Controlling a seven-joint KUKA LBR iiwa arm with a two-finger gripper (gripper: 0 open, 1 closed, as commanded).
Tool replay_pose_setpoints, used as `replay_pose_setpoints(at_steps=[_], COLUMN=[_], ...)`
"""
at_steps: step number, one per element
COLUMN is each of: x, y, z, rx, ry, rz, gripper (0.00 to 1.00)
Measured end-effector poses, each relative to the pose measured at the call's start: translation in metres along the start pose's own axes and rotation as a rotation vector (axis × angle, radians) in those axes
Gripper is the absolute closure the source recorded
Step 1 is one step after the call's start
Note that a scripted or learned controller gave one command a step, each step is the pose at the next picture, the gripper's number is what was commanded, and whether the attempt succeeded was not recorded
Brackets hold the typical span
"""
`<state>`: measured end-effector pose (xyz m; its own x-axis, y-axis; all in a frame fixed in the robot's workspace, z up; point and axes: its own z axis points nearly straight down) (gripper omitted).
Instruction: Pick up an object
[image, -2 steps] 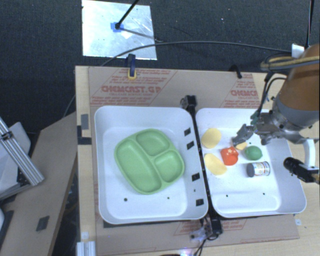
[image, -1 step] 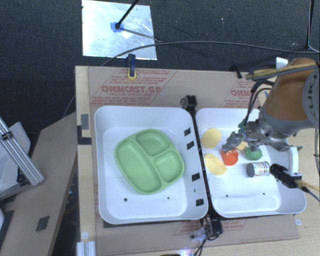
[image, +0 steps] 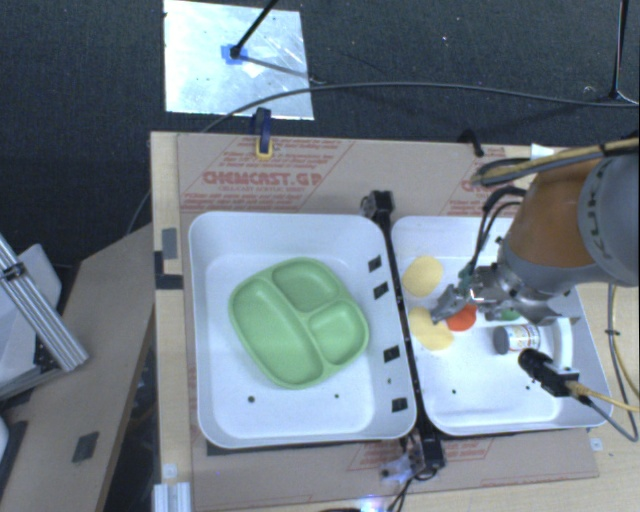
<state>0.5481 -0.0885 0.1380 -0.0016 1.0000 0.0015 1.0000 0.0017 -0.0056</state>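
Note:
In the right bin (image: 480, 400) lie a yellow lemon-like piece (image: 423, 273) near the back left, a second yellow piece (image: 433, 333) further forward, and a small red-orange object (image: 461, 320) between them on the right. A small grey-capped bottle (image: 516, 339) lies on its side to the right of the red object. My gripper (image: 452, 303) hangs low over the bin, right above the red-orange object and the front yellow piece. Its fingers point left and down, and nothing shows held between them.
The left bin (image: 215, 400) holds a green divided plate (image: 298, 321). Black clips line the divider between the bins. The arm's grey and orange body covers the right bin's far right part.

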Motion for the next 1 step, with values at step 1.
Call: replay_pose_setpoints(at_steps=[1], x=[0.0003], y=[0.0005], z=[0.0529], rx=[-0.002], ry=[0.0], rz=[0.0], gripper=[0.0])
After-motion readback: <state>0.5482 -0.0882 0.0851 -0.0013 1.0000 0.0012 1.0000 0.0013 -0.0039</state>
